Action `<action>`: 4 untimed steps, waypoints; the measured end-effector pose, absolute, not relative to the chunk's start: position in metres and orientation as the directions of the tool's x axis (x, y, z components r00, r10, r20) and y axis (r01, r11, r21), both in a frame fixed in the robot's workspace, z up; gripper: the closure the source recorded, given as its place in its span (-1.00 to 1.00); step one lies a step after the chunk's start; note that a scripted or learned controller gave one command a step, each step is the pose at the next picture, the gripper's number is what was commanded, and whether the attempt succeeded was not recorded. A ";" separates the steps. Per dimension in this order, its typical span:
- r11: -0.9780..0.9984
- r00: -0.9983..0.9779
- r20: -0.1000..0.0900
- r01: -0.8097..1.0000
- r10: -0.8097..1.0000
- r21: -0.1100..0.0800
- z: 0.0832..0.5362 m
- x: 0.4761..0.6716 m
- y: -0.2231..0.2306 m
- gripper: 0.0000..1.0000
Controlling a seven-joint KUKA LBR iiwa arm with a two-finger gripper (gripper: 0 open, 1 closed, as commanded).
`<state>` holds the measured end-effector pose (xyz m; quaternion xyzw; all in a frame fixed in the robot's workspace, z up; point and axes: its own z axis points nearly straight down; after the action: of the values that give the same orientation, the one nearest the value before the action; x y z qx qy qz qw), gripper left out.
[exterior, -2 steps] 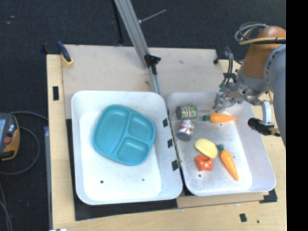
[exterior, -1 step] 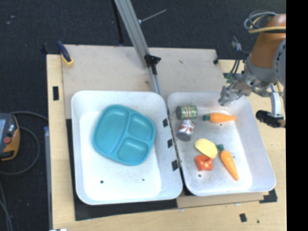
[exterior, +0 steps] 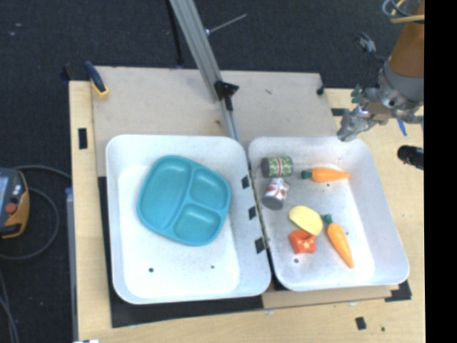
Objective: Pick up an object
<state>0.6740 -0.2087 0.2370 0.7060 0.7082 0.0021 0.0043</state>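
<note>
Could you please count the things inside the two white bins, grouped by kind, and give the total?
Carrots: 2
Cans: 2, one green, one silver
Yellow piece: 1
Red piece: 1
Blue divided plate: 1
Total: 7

Left bin point(exterior: 121, 277): white, holding a turquoise divided tray point(exterior: 184, 200). Right bin point(exterior: 382, 213): white, faintly speckled. In it: green-labelled can point(exterior: 277, 166), silver can point(exterior: 275, 194), 2 orange carrots, upper point(exterior: 327, 175) and lower point(exterior: 340, 244), both with green stem ends, yellow lemon-like piece point(exterior: 305, 220), red pepper-like piece point(exterior: 302, 242). Tabletop point(exterior: 164, 98): pale tan. Arm point(exterior: 408, 48), upper right: orange band over grey.
</note>
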 end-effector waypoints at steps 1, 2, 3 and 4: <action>0.005 -0.005 -0.002 1.000 1.000 0.005 0.253 0.675 -0.209 1.00; 0.006 -0.006 0.000 1.000 1.000 0.001 0.250 0.663 -0.159 1.00; 0.007 -0.007 0.000 1.000 1.000 0.002 0.259 0.666 -0.105 1.00; 0.007 -0.007 0.001 1.000 1.000 0.003 0.266 0.668 -0.050 1.00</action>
<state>0.6680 -0.0500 0.2658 0.7045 0.7097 0.0014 0.0009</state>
